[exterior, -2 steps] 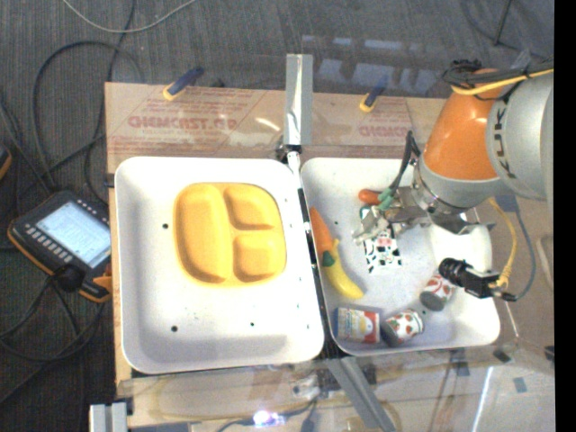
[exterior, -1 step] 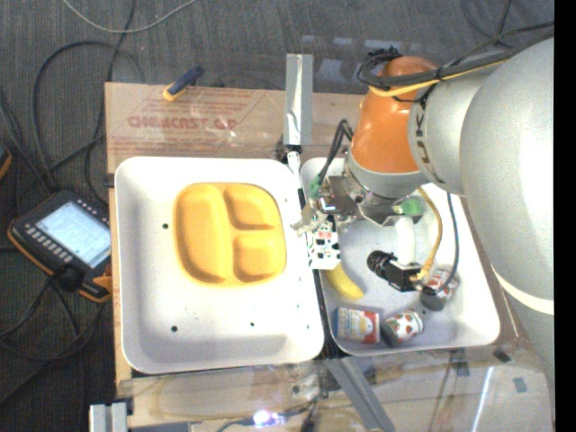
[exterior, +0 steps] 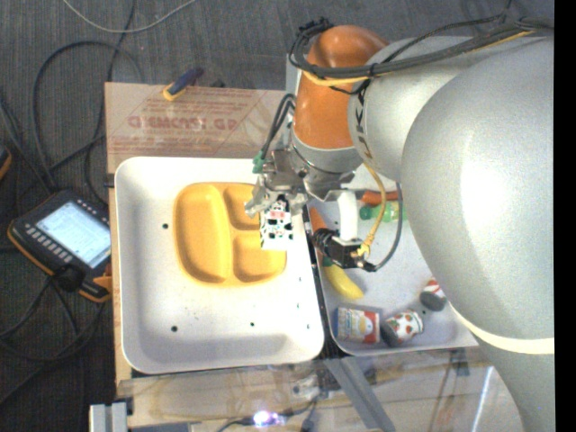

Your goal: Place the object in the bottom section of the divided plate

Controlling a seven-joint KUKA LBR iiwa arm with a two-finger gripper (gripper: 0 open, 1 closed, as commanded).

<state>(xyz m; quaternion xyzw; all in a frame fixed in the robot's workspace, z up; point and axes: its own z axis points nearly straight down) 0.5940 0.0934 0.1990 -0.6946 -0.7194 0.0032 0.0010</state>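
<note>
A small white carton with black spots (exterior: 278, 228) hangs over the right side of the yellow divided plate (exterior: 209, 232), pinched between the fingers of the gripper (exterior: 273, 202). The plate sits in the left white bin (exterior: 148, 331). The right bin (exterior: 405, 250) holds a banana (exterior: 345, 282), a small can (exterior: 358, 324) and a red-and-white ball (exterior: 404, 326).

Dark grey carpet (exterior: 135, 34) covers the floor, crossed by loose cables (exterior: 85, 12). A wooden board (exterior: 193, 120) lies at upper centre; a handheld screen device (exterior: 63, 237) glows at left.
</note>
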